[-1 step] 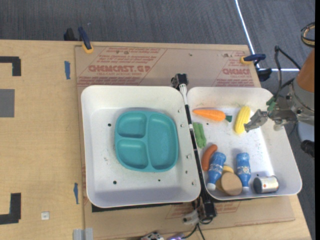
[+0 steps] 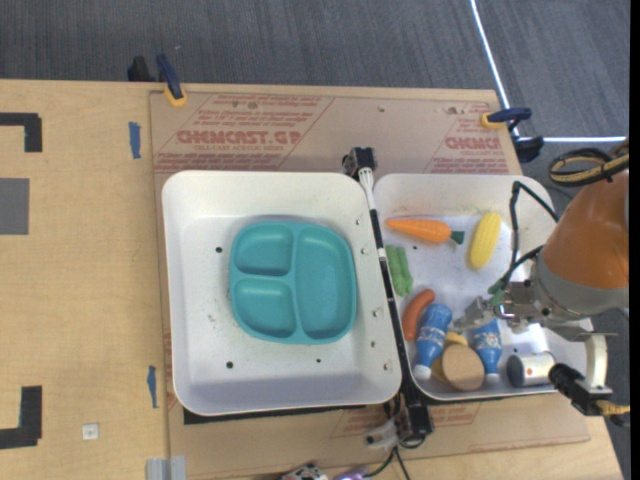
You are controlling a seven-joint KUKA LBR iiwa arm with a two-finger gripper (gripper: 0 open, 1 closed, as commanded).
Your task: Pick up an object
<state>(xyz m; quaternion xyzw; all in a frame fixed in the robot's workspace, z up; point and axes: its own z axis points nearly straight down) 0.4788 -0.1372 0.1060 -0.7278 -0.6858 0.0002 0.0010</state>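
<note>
In the right bin [image 2: 530, 190], near its front edge, lie a tan round block [image 2: 462, 367] and two blue bottles [image 2: 431, 332]. The hand [image 2: 497, 313] is just above them; I cannot tell its state. Farther back lie a carrot [image 2: 420, 230] and a corn cob [image 2: 484, 240]

What my arm covers and the frame cuts

My grey arm with its orange band [image 2: 598, 248] runs off the right picture edge and hides the right rim of the shallow white right-hand bin [image 2: 440, 190]. My two-finger gripper [image 2: 500, 313] is too cluttered to read. Near the bin's front edge, a small dark-and-white object [image 2: 530, 370] is too small to identify.
</note>
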